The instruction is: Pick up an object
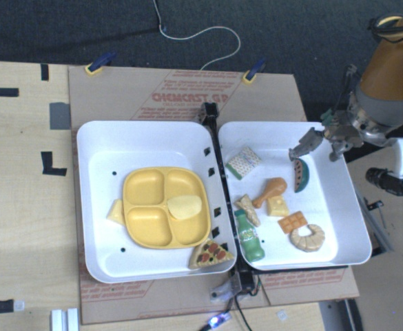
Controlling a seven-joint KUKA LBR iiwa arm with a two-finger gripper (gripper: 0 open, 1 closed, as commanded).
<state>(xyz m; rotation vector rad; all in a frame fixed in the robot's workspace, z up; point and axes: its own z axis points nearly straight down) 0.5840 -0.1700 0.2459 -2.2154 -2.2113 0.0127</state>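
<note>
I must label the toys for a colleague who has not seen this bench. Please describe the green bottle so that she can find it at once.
Look at the right white bin, then along its left wall, next to the divider between the two bins. The green bottle lies there near the front corner, just below a small tan toy. It is the only long green thing in that bin; the watermelon slice is a curved wedge.

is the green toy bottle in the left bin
No, the green toy bottle lies in the right white bin, against its left wall.

Dark carpet (63,19) (white cable (208,36))
</note>
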